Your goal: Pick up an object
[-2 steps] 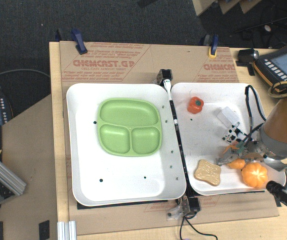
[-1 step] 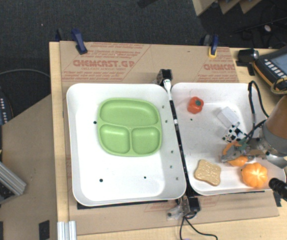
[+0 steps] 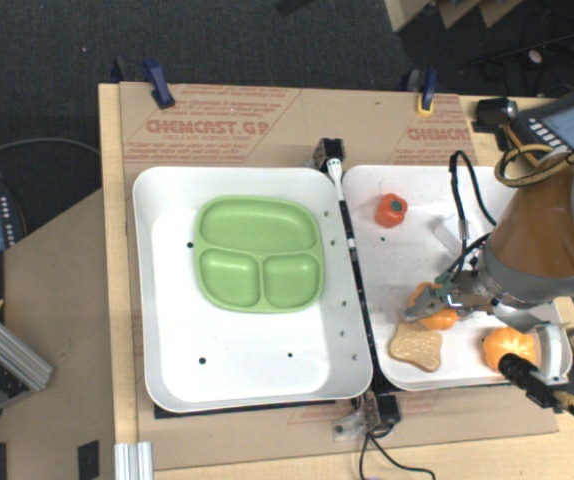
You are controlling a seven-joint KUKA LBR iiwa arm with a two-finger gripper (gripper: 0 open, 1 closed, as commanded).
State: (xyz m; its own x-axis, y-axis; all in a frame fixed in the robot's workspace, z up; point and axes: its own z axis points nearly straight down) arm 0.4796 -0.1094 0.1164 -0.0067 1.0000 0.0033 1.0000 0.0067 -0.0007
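Carrot (image 3: 437, 317) sits under my end effector (image 3: 429, 306) in the right bin (image 3: 407, 373); I cannot tell its grip. Next: close, then lift straight.

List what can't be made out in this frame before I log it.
- Gripper: too small, and merged with the orange object below it, to tell its finger state or any grasp.
- Right bin: the arm covers its right part.
- Orange round item: partly hidden by the arm and black cabling.
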